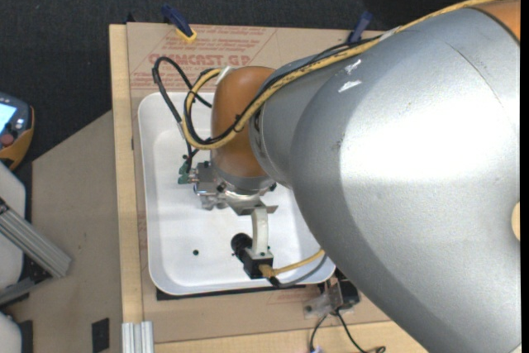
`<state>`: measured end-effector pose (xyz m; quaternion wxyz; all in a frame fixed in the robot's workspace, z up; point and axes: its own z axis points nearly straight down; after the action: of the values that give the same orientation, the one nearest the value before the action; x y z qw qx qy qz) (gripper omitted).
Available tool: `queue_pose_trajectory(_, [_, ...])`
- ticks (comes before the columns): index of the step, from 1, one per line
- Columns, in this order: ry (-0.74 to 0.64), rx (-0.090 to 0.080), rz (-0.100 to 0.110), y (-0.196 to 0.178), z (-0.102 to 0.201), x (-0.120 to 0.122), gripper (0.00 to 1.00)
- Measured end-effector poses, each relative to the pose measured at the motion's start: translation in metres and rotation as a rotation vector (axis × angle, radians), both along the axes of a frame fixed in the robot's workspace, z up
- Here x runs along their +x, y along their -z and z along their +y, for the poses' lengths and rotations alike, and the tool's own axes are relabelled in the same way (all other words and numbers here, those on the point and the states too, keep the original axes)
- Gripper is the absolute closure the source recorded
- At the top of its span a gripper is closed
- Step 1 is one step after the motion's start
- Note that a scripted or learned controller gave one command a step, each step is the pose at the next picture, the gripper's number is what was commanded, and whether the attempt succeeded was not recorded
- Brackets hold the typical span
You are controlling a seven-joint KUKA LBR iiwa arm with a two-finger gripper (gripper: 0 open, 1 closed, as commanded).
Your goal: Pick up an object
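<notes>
Since the hand (216,196) sits over the shallow white bin (169,236) at frame centre-left, spread or pressed together I cannot tell, best confirm a target beneath before closing.

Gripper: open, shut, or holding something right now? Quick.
Gripper: cannot be told. It is low in the white bin, and from above the arm covers its tip.

Grey arm (397,178) in from R, orange wrist (235,124) pointing straight down.
</notes>
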<state>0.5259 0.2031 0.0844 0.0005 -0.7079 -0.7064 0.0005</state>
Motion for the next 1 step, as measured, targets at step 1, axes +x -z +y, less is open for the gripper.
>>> queue_pose_trajectory(1, [-0.004,0.004,-0.011,-0.0793,0.0228,0.0391,1.0])
